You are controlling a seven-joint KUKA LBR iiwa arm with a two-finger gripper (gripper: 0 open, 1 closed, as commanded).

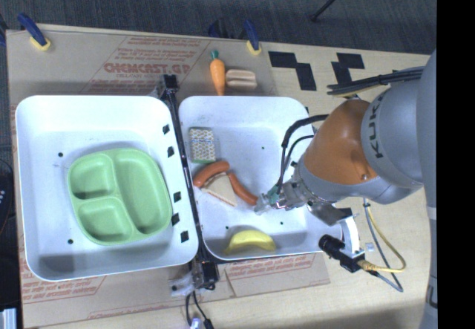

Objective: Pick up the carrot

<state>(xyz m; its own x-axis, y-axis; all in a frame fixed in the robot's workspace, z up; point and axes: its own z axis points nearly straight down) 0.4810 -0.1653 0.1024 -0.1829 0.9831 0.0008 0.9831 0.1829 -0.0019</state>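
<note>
The carrot (pixel 216 75), orange with a green top, lies on the cardboard just behind the right bin (pixel 293 108), outside both bins. My gripper (pixel 265 204) is low inside the right bin, well in front of the carrot. Its tip sits at the right end of a slim orange-red stick-shaped piece (pixel 241 188). I see nothing held in it.
Near the gripper in the right bin lie a reddish sausage (pixel 211 171), a pale wedge (pixel 220 193), a speckled square (pixel 201 144) and a banana (pixel 251 240). A bun-like item (pixel 241 80) sits beside the carrot. The left bin (pixel 37 119) holds a green divided plate (pixel 83 177).
</note>
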